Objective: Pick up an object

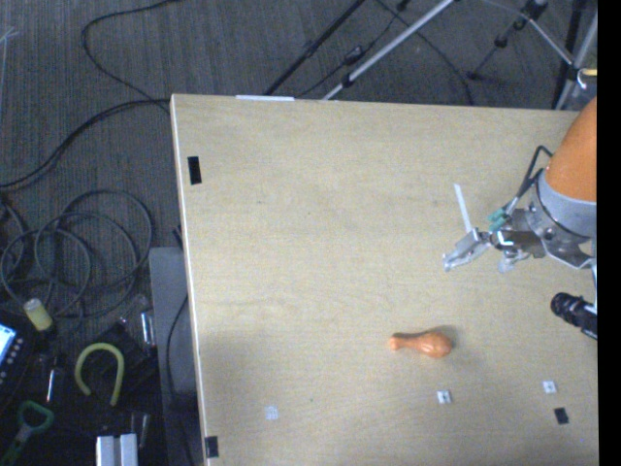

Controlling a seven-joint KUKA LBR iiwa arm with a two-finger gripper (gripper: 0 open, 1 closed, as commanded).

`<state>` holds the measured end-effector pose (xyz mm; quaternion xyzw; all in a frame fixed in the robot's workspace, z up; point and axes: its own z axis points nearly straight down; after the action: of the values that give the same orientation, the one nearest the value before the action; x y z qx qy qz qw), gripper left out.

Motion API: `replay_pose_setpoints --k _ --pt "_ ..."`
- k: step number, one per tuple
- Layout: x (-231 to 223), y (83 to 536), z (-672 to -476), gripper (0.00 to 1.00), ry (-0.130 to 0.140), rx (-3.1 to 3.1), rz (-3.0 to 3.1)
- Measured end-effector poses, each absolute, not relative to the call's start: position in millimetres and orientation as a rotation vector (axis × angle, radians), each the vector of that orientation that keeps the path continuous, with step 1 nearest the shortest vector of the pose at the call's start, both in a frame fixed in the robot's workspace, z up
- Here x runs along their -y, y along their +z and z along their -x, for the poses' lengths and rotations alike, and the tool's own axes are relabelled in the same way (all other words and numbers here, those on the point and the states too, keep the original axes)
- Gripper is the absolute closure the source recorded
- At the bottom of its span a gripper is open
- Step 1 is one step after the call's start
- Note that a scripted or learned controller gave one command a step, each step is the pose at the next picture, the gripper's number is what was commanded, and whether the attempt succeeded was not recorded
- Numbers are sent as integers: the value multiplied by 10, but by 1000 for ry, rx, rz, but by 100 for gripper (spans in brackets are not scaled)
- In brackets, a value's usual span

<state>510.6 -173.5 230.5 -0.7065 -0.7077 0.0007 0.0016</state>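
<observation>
Orange, pear-shaped object [423,344] lies flat on the tan board [320,241] and is the one pickable thing there. Taking it as the landmark: the gripper [462,232] sits up and slightly right of it, apart, with bare board between them. Fingers look spread wide, one pointing up-left and one lower-left, nothing between them, so no hold. The object's long axis runs roughly left-right across the view, narrow neck to the left, fat bulb to the right, bulb end a touch lower. The single arm [572,178], orange band visible, comes in from the right, above and right of the object. My read: the coming move is a translate toward the near edge and a bit left, then descend. The finger line probably wants turning so it closes across the neck or mid-body, not along the length; a rounded bulb may squirt out if pinched off-centre. Nothing stands in that path. Other stuff near the object: small square markers [444,396] just below it, another further right, one well to the lower left, all flat, not obstacles. A black tab [194,170] is far up-left near the board edge. Cables [78,231] and a yellow-green hook [97,367] lie far left, off the board on the floor, irrelevant to reach.
</observation>
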Motion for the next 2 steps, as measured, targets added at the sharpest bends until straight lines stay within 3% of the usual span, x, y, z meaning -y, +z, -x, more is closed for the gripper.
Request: replay_pose_setpoints --k 1,2 --pt "2136 2122 -5892 0 4 2099 2334" --pt "2097 1007 -6299 0 5 2228 2213"
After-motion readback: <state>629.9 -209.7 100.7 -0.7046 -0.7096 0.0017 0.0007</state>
